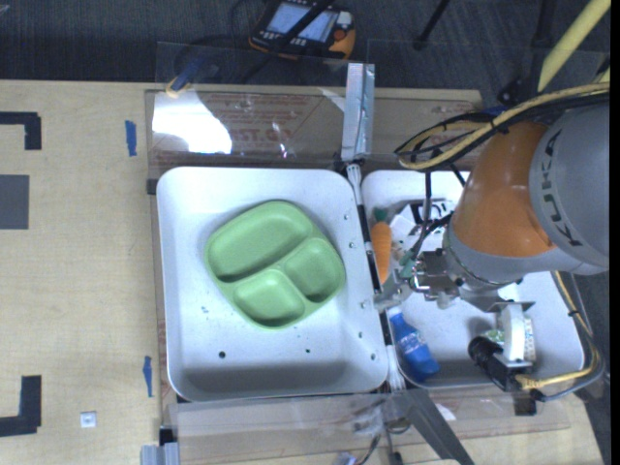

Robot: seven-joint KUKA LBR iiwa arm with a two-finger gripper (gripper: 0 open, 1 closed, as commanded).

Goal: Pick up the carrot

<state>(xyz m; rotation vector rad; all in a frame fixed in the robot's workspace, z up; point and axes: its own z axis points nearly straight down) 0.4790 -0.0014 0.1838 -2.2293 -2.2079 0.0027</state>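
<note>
The carrot [382, 252] is orange with a small green top and lies along the left wall of the right bin [565, 308], pointing toward the front. My gripper [411, 275] hangs low over the right bin, just right of the carrot's near end and very close to it. The grey wrist and orange band above cover most of the gripper. I see nothing held in it.
A blue bottle [415, 350] lies at the front left of the right bin, just below the gripper. The left bin [184, 289] holds a green divided plate [276, 263]. A narrow ridge between the bins runs beside the carrot.
</note>
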